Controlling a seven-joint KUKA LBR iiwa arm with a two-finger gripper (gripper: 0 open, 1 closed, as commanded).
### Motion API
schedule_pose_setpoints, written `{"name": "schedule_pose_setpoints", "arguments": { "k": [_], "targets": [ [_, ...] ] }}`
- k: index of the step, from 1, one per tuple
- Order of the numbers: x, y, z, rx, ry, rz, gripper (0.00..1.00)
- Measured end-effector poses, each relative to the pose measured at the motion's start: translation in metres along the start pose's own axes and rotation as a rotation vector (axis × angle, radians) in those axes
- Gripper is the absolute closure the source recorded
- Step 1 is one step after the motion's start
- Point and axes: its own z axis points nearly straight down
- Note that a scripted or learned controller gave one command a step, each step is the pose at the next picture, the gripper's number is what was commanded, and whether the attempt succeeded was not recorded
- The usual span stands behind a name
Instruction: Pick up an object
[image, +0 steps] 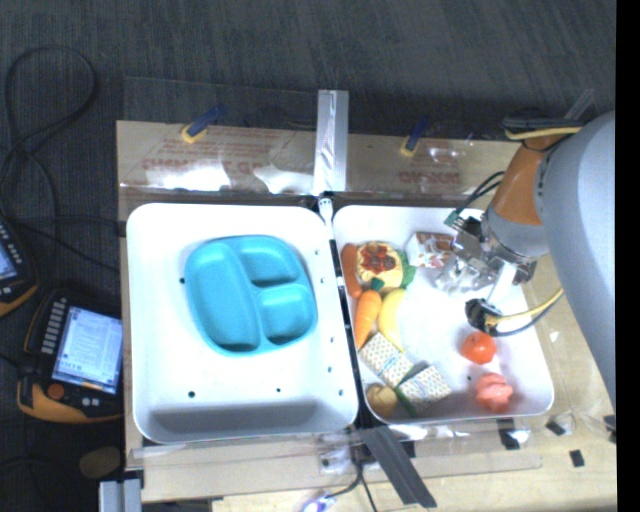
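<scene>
The right bin (440, 325) holds several toy foods. A round pizza-like piece (379, 262) lies at its back left, with an orange carrot (367, 312) and a yellow banana (391, 316) in front of it. Two checkered packets (383, 357) (426, 383) lie near the front. A red tomato (479, 347) and a pink piece (491, 390) sit at the front right. My gripper (458, 270) hangs low over the back right of this bin, beside a small red-and-white packet (430, 248). Nothing shows clearly between its tips.
The left bin (150, 380) holds a blue divided plate (250, 292). The grey arm and its orange band (515, 195) cover the right bin's far right corner. A black cable loop (482, 313) hangs just behind the tomato. Handheld devices (75, 350) lie left of the bench.
</scene>
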Motion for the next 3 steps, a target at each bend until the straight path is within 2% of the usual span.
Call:
{"name": "schedule_pose_setpoints", "arguments": {
  "k": [1, 2, 3],
  "targets": [
    [-0.001, -0.001, -0.006, 0.006, -0.006, -0.002, 1.0],
    [0.023, -0.018, 0.002, 0.008, 0.002, 0.413, 1.0],
    [-0.016, 0.043, 0.013, 0.001, 0.008, 0.275, 1.0]
  ]
}}
